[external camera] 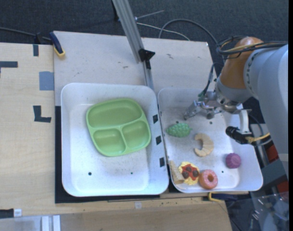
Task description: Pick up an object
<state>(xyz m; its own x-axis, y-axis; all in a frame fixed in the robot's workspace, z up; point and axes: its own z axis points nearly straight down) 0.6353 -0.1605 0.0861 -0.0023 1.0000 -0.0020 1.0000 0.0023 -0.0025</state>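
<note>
Grapes (178, 129) lie at seven o'clock from the hand (197, 109), whose grip I cannot tell; it should descend squarely over them before closing.

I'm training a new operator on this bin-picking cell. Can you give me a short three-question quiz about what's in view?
1. True or false: the green divided tray lies in the left bin.
2. Which item lies nearest the hand? A) the pink donut B) the green bumpy toy C) the purple ball
3. Fill in: the croissant lies in the ___ bin.

Key: 1 true; 2 B; 3 right.
</note>
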